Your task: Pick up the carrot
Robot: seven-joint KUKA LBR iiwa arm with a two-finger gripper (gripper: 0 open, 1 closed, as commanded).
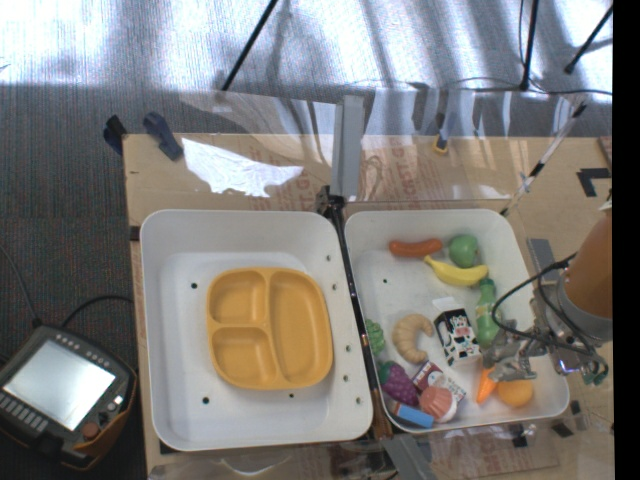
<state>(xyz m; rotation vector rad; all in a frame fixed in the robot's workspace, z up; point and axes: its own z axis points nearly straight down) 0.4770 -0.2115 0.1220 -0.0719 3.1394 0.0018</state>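
Observation:
The carrot [485, 386] is a small orange cone lying near the front right corner of the right bin [400, 223], tip toward the front. An orange fruit [516, 395] lies right beside it. My gripper [510, 366] hangs low over the bin's right side, just above and to the right of the carrot's thick end. Whether it touches the carrot cannot be told. Nothing is visibly lifted.
The right bin also holds a sausage [415, 248], green apple [463, 249], banana [456, 272], croissant [410, 336], milk carton [455, 335], a green vegetable [485, 313], purple grapes [400, 384] and other toys. A yellow divided plate [268, 328] lies in the left bin [160, 298].

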